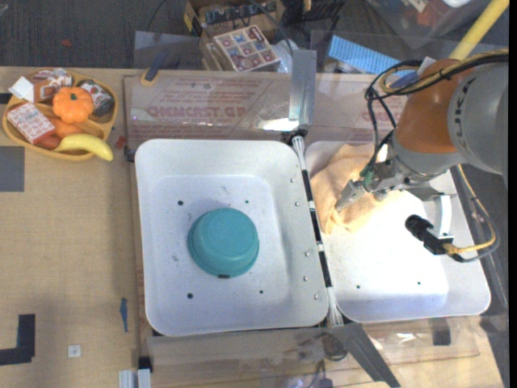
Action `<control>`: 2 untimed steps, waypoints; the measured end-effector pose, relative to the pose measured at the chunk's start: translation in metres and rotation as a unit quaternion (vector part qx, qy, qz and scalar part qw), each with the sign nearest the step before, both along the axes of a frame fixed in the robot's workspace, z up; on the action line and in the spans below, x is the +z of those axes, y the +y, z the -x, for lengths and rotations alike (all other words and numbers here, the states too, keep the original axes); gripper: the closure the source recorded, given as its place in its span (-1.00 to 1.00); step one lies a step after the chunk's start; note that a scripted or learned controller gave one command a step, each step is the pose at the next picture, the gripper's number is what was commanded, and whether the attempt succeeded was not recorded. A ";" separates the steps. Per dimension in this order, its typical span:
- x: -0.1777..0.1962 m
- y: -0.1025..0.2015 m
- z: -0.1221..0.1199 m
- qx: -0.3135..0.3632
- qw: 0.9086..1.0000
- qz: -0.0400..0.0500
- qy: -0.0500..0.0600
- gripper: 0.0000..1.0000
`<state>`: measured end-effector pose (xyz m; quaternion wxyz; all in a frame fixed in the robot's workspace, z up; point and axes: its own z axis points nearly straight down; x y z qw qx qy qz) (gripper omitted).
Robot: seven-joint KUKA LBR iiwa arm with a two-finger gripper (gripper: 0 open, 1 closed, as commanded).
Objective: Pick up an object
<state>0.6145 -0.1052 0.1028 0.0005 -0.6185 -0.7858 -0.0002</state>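
A teal bowl (224,242) sits upside down near the middle of the left bin (161,176), well apart from everything else. In the right bin (404,289) a pale tan cloth-like lump (335,180) lies bunched against the upper left corner, close to the divider between the bins. The gripper (349,196) is down on that lump, its metal fingers (354,191) slanting towards the lower left with the tips at the cloth; they look slightly apart, though glare on the white floor makes it hard to say whether any fabric is caught between them. The grey arm (477,128) with its orange band (428,120) crosses the upper right of that bin, and a black cable (388,83) loops above it. A small black fitting (422,229) hangs over the bin floor to the right of the gripper.

On the wooden desk (56,241) at upper left stands a yellow dish (16,128) holding a small orange pumpkin (73,105), a banana (85,145) and some packets. Beyond the bins, a clear plastic panel (210,107), cardboard boxes (242,47) and clutter lie on a dark floor.
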 end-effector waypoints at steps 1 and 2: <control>0.007 -0.002 -0.001 -0.002 1.000 0.000 0.000 1.00; 0.007 -0.002 -0.001 -0.002 1.000 0.000 0.000 -1.00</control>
